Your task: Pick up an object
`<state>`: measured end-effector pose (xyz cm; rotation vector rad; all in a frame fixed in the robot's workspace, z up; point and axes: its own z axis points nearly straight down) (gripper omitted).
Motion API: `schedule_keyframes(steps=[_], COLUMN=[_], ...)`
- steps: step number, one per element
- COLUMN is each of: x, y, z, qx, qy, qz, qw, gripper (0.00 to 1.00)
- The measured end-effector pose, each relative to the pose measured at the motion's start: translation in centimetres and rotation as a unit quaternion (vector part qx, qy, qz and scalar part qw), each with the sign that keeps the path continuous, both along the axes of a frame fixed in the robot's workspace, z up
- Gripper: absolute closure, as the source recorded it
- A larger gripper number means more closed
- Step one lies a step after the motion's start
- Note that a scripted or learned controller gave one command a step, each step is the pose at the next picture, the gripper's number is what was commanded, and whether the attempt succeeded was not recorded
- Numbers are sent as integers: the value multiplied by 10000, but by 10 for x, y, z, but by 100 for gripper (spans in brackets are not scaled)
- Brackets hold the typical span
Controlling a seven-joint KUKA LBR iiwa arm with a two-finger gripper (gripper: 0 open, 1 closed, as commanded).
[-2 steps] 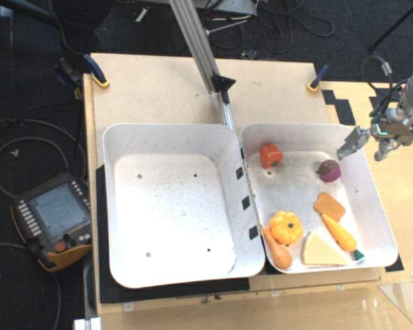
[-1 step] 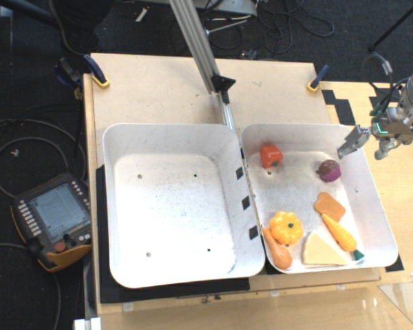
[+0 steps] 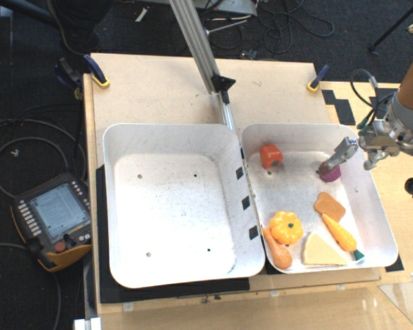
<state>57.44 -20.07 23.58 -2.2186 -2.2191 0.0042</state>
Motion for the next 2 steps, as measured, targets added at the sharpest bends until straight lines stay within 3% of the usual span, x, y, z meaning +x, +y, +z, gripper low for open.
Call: schedule_keyframes(steps=[2], x=[10], y=[-7], z=[-111], qx=[0], qy=[2], qz=[-8], qw=[10000], gripper=[0])
